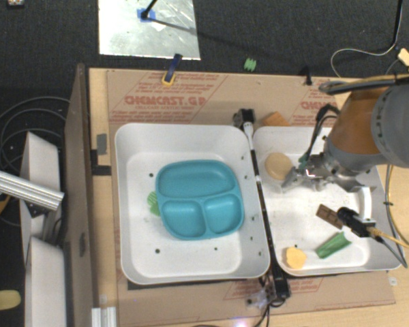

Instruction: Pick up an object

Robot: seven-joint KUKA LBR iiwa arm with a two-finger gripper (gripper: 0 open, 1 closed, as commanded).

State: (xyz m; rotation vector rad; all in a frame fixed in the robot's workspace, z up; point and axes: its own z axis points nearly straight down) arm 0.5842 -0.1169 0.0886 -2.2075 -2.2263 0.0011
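My gripper (296,174) is low over the back left part of the right bin (368,268). It sits just to the right of a tan round object (278,165), close to it, and nothing shows held in it. Nearer the front of that bin lie a brown block (326,213), a green stick-like object (332,244) and a yellow rounded object (295,257). The grey arm with its orange band (358,125) comes in from the right, above the bin's back right corner.
The left bin (133,251) holds a blue divided tray (199,197) with a small green thing (152,201) poking out at its left edge. An orange-tan piece (275,119) lies on the board behind the right bin. A narrow divider (258,182) separates the bins.
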